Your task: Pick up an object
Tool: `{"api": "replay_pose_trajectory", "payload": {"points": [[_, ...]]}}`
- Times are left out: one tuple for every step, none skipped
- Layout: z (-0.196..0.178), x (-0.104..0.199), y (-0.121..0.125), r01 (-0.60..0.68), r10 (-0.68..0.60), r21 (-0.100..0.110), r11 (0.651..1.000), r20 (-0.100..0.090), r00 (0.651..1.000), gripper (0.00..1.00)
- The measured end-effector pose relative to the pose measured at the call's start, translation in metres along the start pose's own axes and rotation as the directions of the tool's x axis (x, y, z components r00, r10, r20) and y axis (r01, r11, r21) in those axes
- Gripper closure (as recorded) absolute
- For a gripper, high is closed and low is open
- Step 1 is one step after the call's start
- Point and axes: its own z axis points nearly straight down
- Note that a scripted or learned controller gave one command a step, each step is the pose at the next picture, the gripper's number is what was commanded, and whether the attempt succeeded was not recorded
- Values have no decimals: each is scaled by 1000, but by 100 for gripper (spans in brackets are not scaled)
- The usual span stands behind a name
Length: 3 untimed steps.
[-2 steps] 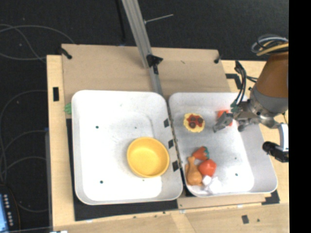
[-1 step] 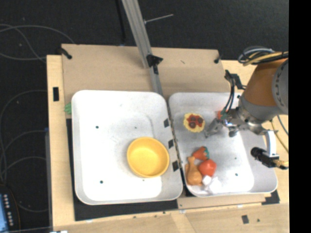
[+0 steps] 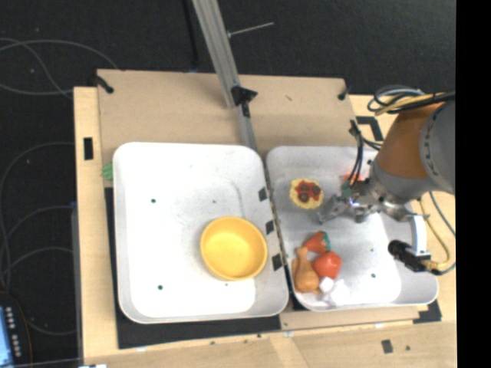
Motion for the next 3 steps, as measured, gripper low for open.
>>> {"api": "replay_pose_trajectory", "payload": {"points": [[-13, -1, 2, -4, 4, -7, 1000, -1, 1000, 100], [-72, -4, -3, -2, 2, -4, 1000, -3, 1000, 100], [-106, -6, -3, 5, -5, -4, 1000, -4, 1000, 100]]}}
